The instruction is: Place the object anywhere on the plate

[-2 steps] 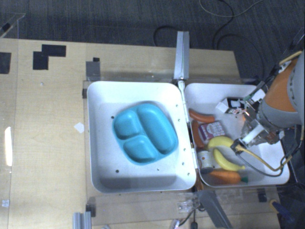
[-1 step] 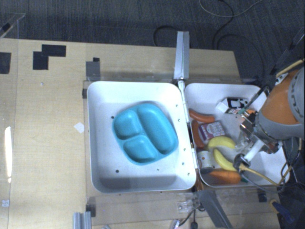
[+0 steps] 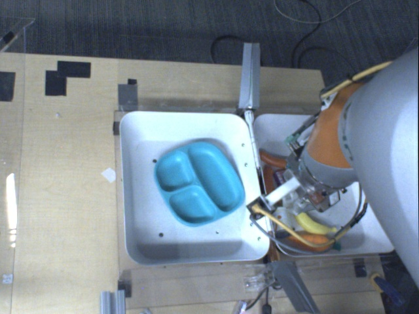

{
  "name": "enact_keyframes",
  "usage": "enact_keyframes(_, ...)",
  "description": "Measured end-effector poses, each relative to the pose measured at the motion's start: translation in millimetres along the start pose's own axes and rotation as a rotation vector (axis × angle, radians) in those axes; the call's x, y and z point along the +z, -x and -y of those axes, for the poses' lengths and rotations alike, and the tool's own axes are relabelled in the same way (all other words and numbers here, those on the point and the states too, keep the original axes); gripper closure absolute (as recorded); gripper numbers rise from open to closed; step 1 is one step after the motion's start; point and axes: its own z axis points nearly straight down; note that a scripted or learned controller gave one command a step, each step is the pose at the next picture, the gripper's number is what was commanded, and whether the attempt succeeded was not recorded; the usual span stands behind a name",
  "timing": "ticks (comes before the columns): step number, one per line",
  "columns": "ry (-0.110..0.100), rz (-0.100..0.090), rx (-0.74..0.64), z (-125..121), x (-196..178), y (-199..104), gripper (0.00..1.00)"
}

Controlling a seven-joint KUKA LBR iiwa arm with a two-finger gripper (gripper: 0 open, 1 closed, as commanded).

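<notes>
The claw [image 3: 296,205] hovers in the right bin [image 3: 380,237], grip state indiscernible; a banana [image 3: 313,225], probably, lies at its 5 o'clock.

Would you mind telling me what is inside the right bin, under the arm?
A yellow banana and something orange lie near the right bin's front edge. The arm covers most of the rest.

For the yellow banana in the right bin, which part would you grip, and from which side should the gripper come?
Judging by its pose, grip the banana across its thick middle, coming straight down from above. It lies flat and curved near the front edge of the right bin, beside an orange object. Its left end is hidden under the wrist, so the visible mid-body is the safest part.
</notes>
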Motion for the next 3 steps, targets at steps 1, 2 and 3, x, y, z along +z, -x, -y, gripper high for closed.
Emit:
enact_keyframes(1, 0.001, 0.001, -0.438, 45, -7, -113, 1.00)
enact_keyframes(2, 0.000, 0.001, -0.406, 32, -13, -17, 1.00)
enact_keyframes(3, 0.002, 0.001, -0.494, 27, -38, -104, 1.00)
